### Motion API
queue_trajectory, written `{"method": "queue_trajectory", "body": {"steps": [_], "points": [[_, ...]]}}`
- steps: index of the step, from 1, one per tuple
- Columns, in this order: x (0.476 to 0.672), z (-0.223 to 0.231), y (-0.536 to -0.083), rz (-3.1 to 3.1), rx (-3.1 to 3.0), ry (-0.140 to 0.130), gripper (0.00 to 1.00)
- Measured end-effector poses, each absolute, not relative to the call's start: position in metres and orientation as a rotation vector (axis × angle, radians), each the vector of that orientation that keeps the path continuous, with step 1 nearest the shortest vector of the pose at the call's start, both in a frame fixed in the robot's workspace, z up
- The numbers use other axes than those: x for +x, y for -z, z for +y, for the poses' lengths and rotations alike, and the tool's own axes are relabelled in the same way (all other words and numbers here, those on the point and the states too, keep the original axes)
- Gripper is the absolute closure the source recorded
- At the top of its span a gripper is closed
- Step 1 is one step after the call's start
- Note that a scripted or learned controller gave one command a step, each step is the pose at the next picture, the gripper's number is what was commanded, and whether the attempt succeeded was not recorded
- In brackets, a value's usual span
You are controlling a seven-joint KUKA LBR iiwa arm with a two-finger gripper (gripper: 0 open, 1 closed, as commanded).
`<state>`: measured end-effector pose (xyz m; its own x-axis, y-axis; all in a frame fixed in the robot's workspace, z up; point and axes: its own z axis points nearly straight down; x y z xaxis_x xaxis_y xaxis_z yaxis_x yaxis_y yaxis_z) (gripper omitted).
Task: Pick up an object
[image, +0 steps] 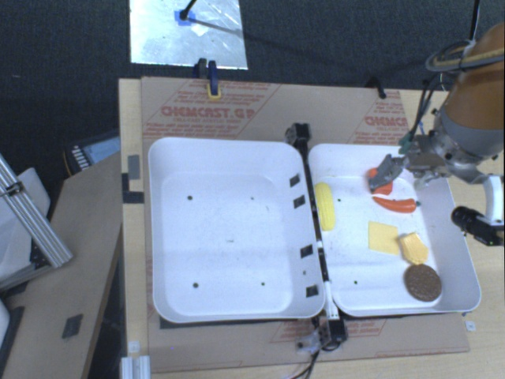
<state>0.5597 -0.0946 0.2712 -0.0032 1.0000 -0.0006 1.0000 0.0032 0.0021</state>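
Arm over the right bin, its tool low above an orange-red piece.

On the desk (237, 109), the left bin (229, 290) sits just left of the right bin (465, 283) — taken here as the landmark. Inside that bin, a yellow corn cob (324, 205) lies by its left wall, a yellow slice (383, 238) and a yellow chunk (413, 248) near its middle, a brown disc (423, 282) toward its near edge. The tool (388, 170) hangs at the bin's far side, touching or just over a small orange-red piece (381, 185); a red pepper (394, 204) lies just beside — I cannot tell how the tool stands.
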Motion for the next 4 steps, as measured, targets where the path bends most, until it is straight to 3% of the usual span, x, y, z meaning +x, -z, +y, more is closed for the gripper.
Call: {"method": "queue_trajectory", "body": {"steps": [1, 2, 3, 4], "points": [[0.51, -0.199, -0.286, 2.207, 2.228, 0.002, 0.0], [0.549, -0.207, -0.329, 2.221, 2.209, -0.005, 0.0], [0.543, -0.14, -0.396, 2.229, 2.204, -0.01, 0.0], [0.546, -0.208, -0.44, 2.212, 2.218, -0.003, 0.0]]}}
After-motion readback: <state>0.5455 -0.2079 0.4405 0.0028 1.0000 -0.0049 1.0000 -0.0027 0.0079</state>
